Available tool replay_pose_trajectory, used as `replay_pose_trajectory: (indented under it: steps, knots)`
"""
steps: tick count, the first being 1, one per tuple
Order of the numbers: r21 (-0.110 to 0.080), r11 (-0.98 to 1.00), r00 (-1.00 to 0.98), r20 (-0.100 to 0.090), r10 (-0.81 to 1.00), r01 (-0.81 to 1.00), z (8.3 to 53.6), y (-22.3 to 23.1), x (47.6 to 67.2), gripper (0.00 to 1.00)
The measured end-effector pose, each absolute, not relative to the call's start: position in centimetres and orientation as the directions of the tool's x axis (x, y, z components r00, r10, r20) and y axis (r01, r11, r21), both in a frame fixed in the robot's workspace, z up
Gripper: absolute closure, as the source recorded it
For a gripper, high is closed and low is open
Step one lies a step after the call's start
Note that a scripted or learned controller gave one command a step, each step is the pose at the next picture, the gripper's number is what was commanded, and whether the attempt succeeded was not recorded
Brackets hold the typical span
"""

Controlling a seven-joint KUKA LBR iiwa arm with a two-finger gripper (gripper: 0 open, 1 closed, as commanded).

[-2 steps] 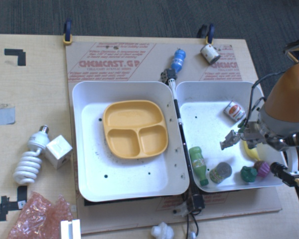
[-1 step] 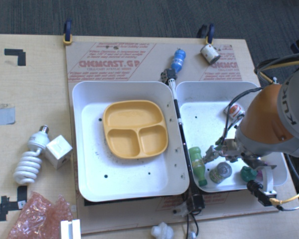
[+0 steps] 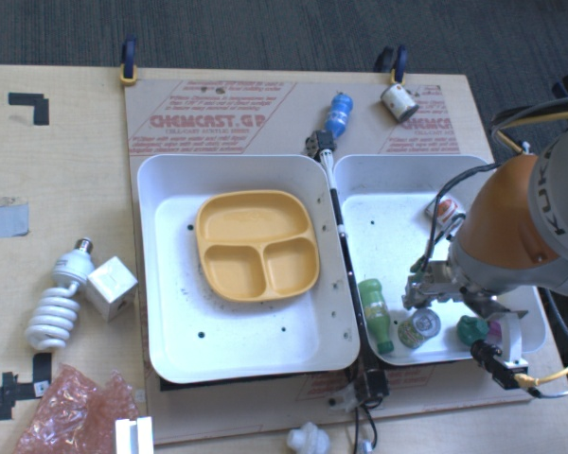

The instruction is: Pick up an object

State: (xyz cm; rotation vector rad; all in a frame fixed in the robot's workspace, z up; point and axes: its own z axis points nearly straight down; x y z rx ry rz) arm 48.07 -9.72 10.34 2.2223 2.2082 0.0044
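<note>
Board [image 3: 208, 112] behind the bins carries red print reading "CHEMCAST GP", with smaller lines beneath it illegible. The same red print recurs at the board's right end, partly hidden.

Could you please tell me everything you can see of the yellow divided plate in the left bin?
The yellow divided plate looks like matte plastic, a rounded rectangle with a raised rim and three compartments: one long section across the far side and two smaller ones on the near side. It lies flat and right way up, turned slightly askew, on the floor of the left bin, nearer its far half. Nothing rests in it, and it looks intact. The gripper is over the other bin, well apart from it.
</note>
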Motion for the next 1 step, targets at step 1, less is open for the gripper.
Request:
replay_pose_trajectory:
  steps: [1]
  knots:
    - [0.002, -0.001, 0.001, -0.002, 1.0, 1.0, 17.76, -18.48, 51.1, 1.0]
